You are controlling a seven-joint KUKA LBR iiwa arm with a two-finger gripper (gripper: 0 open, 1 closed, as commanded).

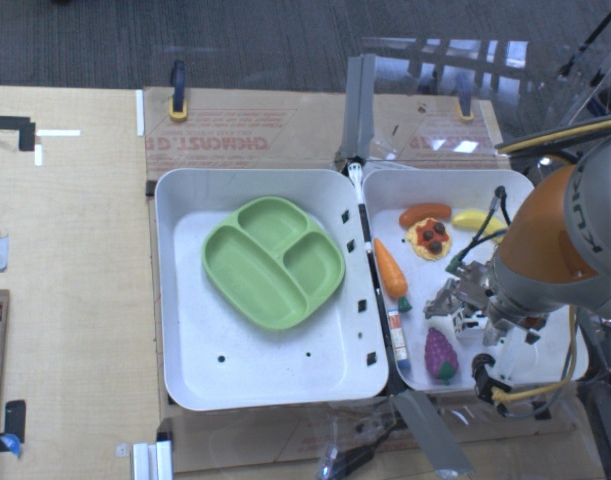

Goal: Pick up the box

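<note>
A narrow white and red box lies lengthwise against the left wall of the right bin, just below the carrot. My gripper hangs low over the middle of the right bin, to the right of the box and apart from it. Nothing visible is held in it. The grey arm with its orange band covers the bin's right side.
In the right bin lie an orange carrot, a purple grape bunch, a small pizza, a red sausage and a banana. The left bin holds a green divided plate.
</note>
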